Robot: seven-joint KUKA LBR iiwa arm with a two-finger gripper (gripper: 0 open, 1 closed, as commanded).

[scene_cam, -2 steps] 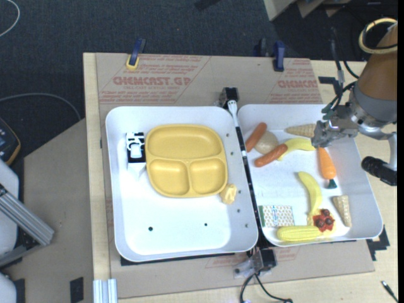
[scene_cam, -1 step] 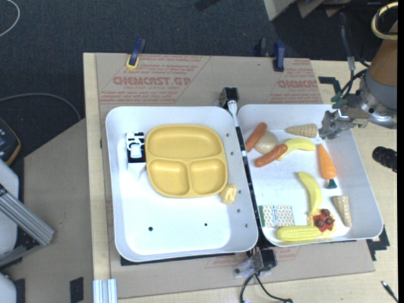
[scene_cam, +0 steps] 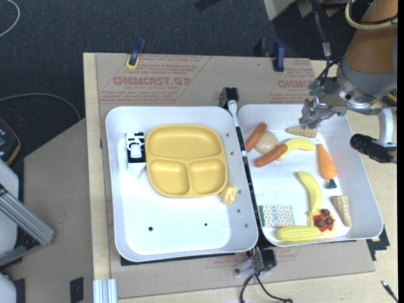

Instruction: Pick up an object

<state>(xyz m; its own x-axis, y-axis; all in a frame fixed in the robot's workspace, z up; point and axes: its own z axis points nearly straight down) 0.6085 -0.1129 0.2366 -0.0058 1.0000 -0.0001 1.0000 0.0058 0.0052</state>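
Observation:
My gripper (scene_cam: 308, 121) hangs over the far part of the right bin (scene_cam: 366, 194), its tip right above a small tan waffle piece (scene_cam: 301, 131). Nothing shows between its fingers. Close by lie a yellow banana (scene_cam: 297, 146), two orange-red sausages (scene_cam: 255, 136) (scene_cam: 270, 156) and a beige round piece (scene_cam: 267, 141). Further toward the front are an orange carrot (scene_cam: 326, 163), a second banana (scene_cam: 310, 192), a tan cone (scene_cam: 343, 209), a corn cob (scene_cam: 298, 233), red berries (scene_cam: 324, 219) and a small printed packet (scene_cam: 277, 215).
The left bin (scene_cam: 126, 219) holds a yellow divided plate (scene_cam: 185, 159), a black-and-white block (scene_cam: 134, 147) at its left and a pale yellow scrap (scene_cam: 228, 195) at its right. A black clip (scene_cam: 228, 96) sits between the bins at the back. The arm's black part (scene_cam: 372, 147) overhangs the right rim.

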